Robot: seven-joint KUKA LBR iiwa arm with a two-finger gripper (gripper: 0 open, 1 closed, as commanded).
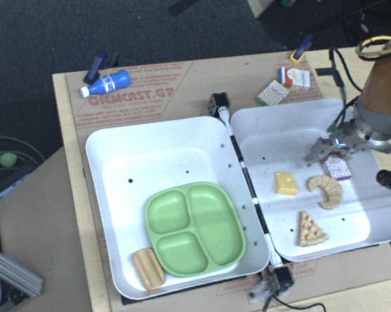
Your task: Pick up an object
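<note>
Right bin (375,232): arm's end effector (331,151) lowered beside small packet (336,168).

Two smooth white plastic bins (111,162), a matt green plastic divided plate (194,227), and a raw wooden bench (172,84).

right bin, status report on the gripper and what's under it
Gripper low over the right white bin, holding nothing seen. Small red-and-white packet just below it. Tan croissant touches the packet; yellow cheese wedge apart.
</note>
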